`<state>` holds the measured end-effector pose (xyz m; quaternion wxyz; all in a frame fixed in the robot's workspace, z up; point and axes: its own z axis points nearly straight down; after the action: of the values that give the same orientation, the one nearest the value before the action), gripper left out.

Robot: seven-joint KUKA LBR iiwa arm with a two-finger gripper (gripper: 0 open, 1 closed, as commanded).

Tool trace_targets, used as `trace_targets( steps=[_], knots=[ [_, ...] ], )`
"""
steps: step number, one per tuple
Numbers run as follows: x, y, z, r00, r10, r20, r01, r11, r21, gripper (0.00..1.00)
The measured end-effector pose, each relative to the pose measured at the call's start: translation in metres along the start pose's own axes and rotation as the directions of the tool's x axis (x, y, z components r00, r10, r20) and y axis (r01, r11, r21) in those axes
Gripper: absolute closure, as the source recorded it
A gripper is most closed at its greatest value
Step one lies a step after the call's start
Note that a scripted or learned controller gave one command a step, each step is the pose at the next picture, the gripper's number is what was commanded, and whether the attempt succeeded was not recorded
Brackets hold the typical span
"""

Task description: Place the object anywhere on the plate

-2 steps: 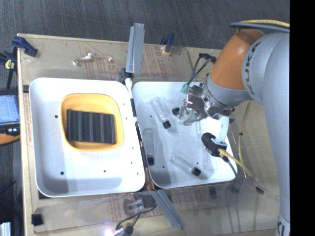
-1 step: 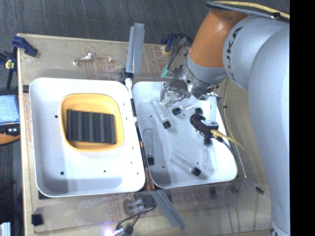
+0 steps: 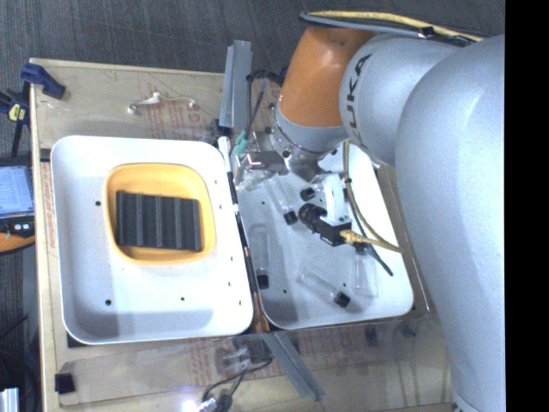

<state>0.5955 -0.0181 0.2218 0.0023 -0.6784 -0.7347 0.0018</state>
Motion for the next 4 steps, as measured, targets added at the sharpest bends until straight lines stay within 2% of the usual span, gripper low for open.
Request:
trace_targets(
  steps=[1, 2, 3, 4],
  knots=[
    [0.032, 0.049, -0.039, 0.981, -0.193, 0.002, 0.193, 0.981, -0.006, 1.00],
    [0.023, 0.035, 0.005, 0.905, -0.425, 0.001, 0.425, 0.905, 0.000, 1.00],
    [0.041, 0.019, -0.034, 0.767, -0.641, 0.006, 0.641, 0.767, -0.005, 1.00],
    [0.059, 0.033, -0.007, 0.540, -0.842, 0.004, 0.842, 0.540, -0.001, 1.00]
  ],
)
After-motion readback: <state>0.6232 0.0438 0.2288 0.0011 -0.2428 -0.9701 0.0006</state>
